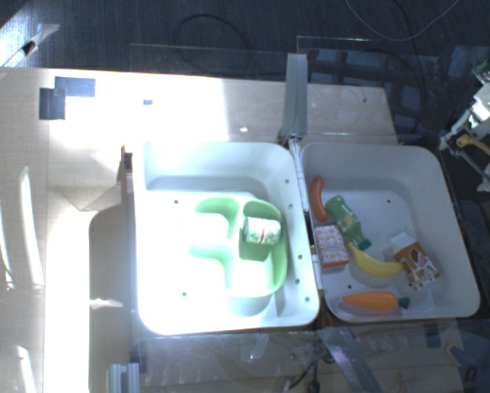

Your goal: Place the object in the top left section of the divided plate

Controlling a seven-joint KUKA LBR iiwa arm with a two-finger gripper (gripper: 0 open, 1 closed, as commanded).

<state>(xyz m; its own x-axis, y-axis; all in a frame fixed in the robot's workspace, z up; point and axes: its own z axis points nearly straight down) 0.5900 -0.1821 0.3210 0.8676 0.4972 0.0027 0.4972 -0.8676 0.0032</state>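
Bins first: from the camera view we see 2 shallow white bins side by side on the bench, the left bin [159, 219] washed out by strong light and the right bin [441, 219] dimmer. In the left bin lies a green divided plate [228, 260], and in its upper right section, as we see it, sits a small green-edged object [261, 232] with a pale face and red markings; we cannot tell what it is through the glare. The plate's top left section [216, 211] shows bare green. In the right bin we count several toy foods: a red sausage [316, 198] near the dividing wall, a green bottle [347, 219] just beside it, a red-and-white box [330, 247] below, a yellow banana [374, 264] next to that box, a small carton [415, 264] to the banana's right, and an orange carrot [374, 301] near the front wall. At the far right edge, well apart from both bins, we see part of the arm's end, the gripper [482, 129], pale with dark fittings; whether it is parted or closed we cannot tell, and we see nothing in it.
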